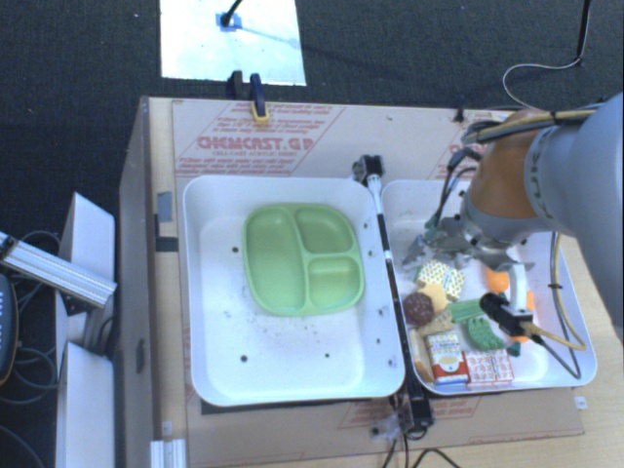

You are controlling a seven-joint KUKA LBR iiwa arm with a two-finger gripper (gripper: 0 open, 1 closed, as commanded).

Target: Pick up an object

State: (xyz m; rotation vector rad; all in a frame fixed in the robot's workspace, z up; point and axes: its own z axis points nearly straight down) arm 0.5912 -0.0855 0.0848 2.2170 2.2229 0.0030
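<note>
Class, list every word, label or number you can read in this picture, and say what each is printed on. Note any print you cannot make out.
"CHEMCAST GP": large red letters on the board under the two bins, above the left bin.
Smaller red lines above and below that heading: too blurred to read.
Red and white box in the right bin: print too small to read.
Red patterned packet beside it: too small to read.

floor [78, 57]: dark carpet | bench [292, 130]: brown board (red print) | sunlit
</note>
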